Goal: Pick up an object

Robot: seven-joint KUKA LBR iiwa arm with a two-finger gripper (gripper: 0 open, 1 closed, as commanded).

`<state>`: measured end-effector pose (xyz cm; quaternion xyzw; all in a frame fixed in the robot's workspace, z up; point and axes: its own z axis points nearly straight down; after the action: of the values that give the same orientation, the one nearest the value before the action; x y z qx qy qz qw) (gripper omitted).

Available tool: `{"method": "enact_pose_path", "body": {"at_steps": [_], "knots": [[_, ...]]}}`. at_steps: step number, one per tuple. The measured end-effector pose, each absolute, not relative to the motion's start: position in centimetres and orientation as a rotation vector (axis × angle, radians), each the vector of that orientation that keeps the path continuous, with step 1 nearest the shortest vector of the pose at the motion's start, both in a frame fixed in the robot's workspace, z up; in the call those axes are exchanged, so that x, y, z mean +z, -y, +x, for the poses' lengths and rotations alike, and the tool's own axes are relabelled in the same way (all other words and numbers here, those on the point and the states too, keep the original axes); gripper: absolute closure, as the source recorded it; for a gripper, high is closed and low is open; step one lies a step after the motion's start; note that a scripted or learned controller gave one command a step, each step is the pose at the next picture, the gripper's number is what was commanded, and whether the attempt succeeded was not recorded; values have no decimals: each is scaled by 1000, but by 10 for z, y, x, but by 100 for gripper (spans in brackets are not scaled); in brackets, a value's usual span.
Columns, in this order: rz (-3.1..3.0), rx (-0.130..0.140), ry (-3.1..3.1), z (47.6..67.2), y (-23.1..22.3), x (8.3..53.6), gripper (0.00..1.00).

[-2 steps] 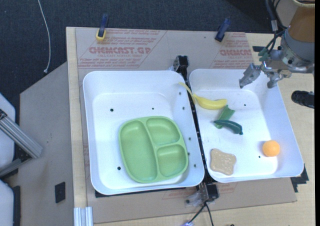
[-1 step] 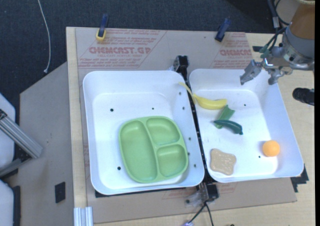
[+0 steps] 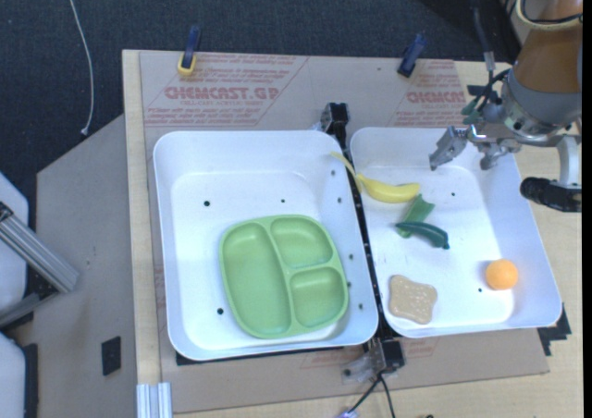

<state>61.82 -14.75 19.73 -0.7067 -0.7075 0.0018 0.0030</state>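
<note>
A dark carpeted floor surrounds a bench topped with a brown printed board (image 3: 277, 92), which two clamps pin at its far edge: one with a yellow jaw (image 3: 189, 51) on the left, one blue (image 3: 412, 55) on the right. Two shallow white bins sit side by side on the board. The left bin (image 3: 185, 176) holds one thing, a light green divided tray (image 3: 282, 273) with three compartments, lying toward the near side. The right bin (image 3: 527, 250) holds four things: one yellow banana (image 3: 384, 188) near the wall shared with the left bin, one dark green pepper-like piece (image 3: 423, 225) just below it, one tan slice of bread (image 3: 412, 299) at the near edge, and one small orange ball (image 3: 500, 275) well apart on the right. The grey arm with its orange band (image 3: 548, 46) reaches in from the right, and its gripper (image 3: 469, 152) hangs above the far part of the right bin, two fingers spread apart with nothing between them, to the right of the banana and clear of it.
</note>
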Motion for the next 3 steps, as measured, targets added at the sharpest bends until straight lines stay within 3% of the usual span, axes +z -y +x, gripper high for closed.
{"method": "enact_pose_path", "body": {"at_steps": [2,3], "knots": [[-2217,5,2218,621,146,114,0],[-2222,-1,2222,623,146,127,100]]}}
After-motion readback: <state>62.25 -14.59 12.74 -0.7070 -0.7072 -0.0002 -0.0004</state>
